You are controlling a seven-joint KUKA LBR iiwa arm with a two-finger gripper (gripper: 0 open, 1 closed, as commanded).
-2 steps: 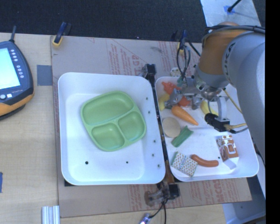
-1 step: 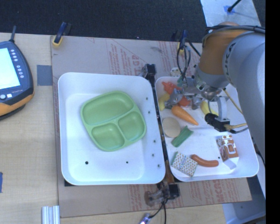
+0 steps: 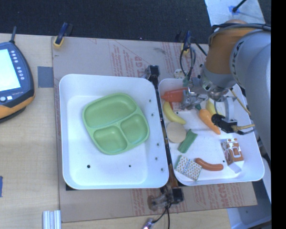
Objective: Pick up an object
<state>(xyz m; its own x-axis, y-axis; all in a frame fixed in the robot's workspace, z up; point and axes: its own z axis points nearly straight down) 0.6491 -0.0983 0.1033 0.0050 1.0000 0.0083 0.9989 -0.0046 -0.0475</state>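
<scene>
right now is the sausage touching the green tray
Apart. The camera view shows the sausage lying in the right bin, while the green tray sits in the left bin, with both bin walls between them.

The arm (image 3: 245, 56) comes in from the right edge of the frame and fills the upper right of the picture. Its thick grey outer link lies along the right side, and the orange band (image 3: 224, 49) sits at the upper right, just left of that grey bulk. Below the band the wrist narrows to a grey collar and points down and to the left. The gripper (image 3: 190, 99) hangs at the end of the wrist, right of the frame's centre and a little above mid-height, low and aimed downward. Dark cables loop along the wrist's left side. Its tips are too small and cluttered to make out.
</scene>
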